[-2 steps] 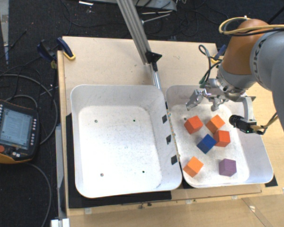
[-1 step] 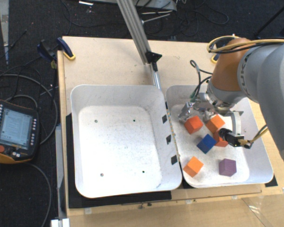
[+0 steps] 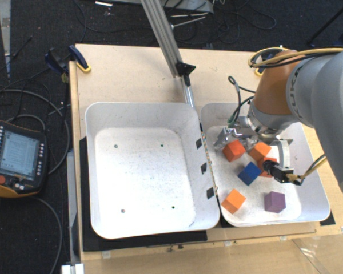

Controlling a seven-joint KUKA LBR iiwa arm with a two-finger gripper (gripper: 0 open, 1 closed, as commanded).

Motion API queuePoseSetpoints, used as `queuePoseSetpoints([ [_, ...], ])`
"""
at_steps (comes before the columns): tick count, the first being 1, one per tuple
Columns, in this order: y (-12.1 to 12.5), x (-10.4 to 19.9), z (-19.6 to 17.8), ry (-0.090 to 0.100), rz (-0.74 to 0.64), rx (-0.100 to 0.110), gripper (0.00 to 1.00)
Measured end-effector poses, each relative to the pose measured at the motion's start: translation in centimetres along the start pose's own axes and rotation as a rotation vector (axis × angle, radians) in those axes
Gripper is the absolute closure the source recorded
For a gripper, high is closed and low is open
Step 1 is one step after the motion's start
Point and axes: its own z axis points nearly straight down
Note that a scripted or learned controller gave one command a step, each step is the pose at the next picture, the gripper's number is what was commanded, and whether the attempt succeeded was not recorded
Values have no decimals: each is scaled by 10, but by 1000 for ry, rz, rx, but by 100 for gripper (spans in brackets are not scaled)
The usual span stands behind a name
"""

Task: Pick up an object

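Two white bins sit side by side on the bench; the left bin (image 3: 140,173) holds nothing I can make out. The right bin (image 3: 314,207) holds the blocks. Taking the blue block (image 3: 249,173) as the mark: an orange block (image 3: 234,150) lies just up-left of it, another orange block (image 3: 234,200) below-left, a purple block (image 3: 274,201) below-right. The gripper (image 3: 252,146) hangs just above it; whether it is spread or closed, I cannot tell.

Jaws (image 3: 247,146) low over orange blocks (image 3: 234,150) (apparently touching) in right bin (image 3: 314,207).
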Motion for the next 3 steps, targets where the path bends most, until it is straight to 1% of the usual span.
queuePoseSetpoints([
  [1, 1, -1, -10, -1, 1, -3, 100],
  [2, -101, 80, -103, 3, -7, -3, 100],
  [3, -38, 142, -100, 2, -9, -5, 100],
])
